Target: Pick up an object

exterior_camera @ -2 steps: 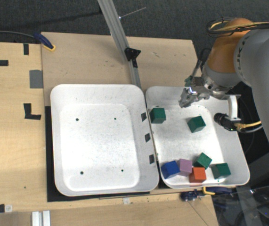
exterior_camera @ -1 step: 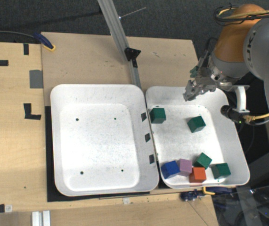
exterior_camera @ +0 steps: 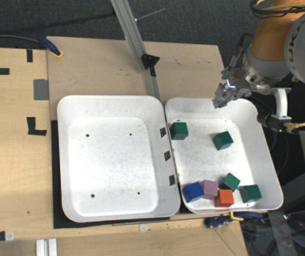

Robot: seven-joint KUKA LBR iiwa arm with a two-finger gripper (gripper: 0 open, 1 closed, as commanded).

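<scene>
The claw [exterior_camera: 223, 100] is seen over the right bin's [exterior_camera: 248, 111] far rim; its state cannot be told. Green cubes [exterior_camera: 223, 140] lie below it.

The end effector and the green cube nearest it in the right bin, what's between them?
In the camera view, only bare white bin floor lies between the end effector and that green cube.

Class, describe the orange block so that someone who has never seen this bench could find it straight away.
Start at the right-hand white bin of the two on the bench, and look along its near edge, where several blocks huddle together. The orange block sits in that cluster, beside a pale purple block with a blue block further left. It is the cluster's one orange piece; green blocks flank it on the right.
</scene>
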